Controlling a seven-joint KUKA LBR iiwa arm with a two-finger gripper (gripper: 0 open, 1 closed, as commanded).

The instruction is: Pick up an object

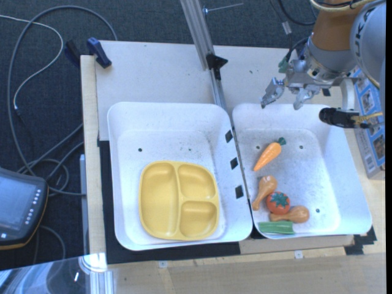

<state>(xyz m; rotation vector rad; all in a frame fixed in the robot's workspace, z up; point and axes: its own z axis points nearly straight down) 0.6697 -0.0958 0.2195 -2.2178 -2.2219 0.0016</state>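
Pincer poised above the right bin, nothing picked yet.
The pincer [283,98] hangs spread and bare over the bin's [343,182] far rim; the carrot [268,155] lies mid-bin, likely light, stiff, smooth; grip across its thick middle.

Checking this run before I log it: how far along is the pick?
Done: nothing lifted; the carrot, tomato and other toy food lie in the right bin. In hand: the gripper hangs open above that bin's far rim, nothing between its fingers. Left: descend, grasp, lift.

Arm [352,23] cut off by top and right edges.
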